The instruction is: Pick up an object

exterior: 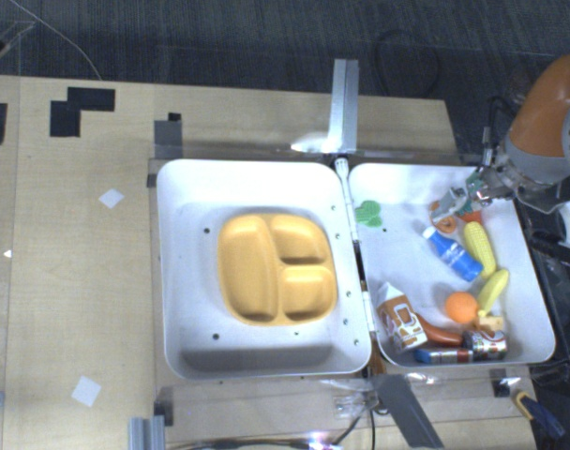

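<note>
my fingers [465, 198] hovering at the right bin's [538, 293] one o'clock corner, grip state I cannot tell, over a small orange toy [446, 221], yellow tray [274, 268] sitting in the left bin [187, 251]

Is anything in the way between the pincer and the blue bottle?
Nothing visible blocks it. The pincer sits over the right bin's top corner, and the blue bottle lies just below it, with a yellow corn cob beside the bottle.

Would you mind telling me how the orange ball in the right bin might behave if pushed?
The orange ball looks round and smooth, so it would probably roll. The banana and other toys crowd it, likely stopping it soon.
</note>
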You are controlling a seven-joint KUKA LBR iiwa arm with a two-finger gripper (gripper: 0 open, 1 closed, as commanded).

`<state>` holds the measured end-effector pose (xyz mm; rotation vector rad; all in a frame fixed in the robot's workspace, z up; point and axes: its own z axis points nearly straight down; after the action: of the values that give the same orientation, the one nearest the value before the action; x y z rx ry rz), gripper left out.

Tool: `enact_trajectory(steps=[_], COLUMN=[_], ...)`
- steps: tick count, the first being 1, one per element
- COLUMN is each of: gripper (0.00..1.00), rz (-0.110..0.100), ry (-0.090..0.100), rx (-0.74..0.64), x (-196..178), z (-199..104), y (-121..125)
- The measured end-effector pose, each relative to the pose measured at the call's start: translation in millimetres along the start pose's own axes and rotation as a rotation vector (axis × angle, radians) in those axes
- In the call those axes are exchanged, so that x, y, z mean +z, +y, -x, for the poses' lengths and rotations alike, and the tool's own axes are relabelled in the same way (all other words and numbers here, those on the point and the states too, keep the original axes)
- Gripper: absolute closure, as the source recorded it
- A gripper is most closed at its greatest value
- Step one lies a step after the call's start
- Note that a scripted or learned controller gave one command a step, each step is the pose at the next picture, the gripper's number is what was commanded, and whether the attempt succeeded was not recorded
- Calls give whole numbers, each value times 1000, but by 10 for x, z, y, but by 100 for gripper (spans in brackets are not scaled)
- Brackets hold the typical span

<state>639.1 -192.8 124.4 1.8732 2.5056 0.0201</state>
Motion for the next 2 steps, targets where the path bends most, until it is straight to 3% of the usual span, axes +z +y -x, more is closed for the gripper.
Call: enact_trajectory(steps=[1, 2], gripper=[0, 0], rz=[-15, -9], ry=[2, -1], rx=[196, 22], x=[332, 359], z=[-814, -757], y=[-269, -83])
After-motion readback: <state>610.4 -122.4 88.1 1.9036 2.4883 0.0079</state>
